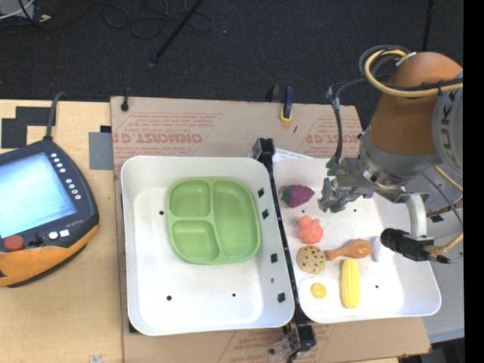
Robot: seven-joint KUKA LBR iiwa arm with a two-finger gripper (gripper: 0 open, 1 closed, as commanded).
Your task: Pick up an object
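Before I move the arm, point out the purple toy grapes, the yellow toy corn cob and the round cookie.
purple toy grapes [298, 195], camera view, cluster middle
yellow toy corn cob [349, 283], camera view, mid-length
round cookie [310, 259], camera view, face centre

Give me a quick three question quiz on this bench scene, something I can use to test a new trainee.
1. True or false: the green divided plate lies in the same bin as the toy foods.
2. Which item lies closest to the hand? A) corn cob B) purple grapes C) cookie
3. Fill in: the drumstick lies directly above the ____ in the picture.

Key:
1. False. The plate lies in the left bin; the foods are in the right bin.
2. B, the grapes, just left of the hand.
3. Corn cob.
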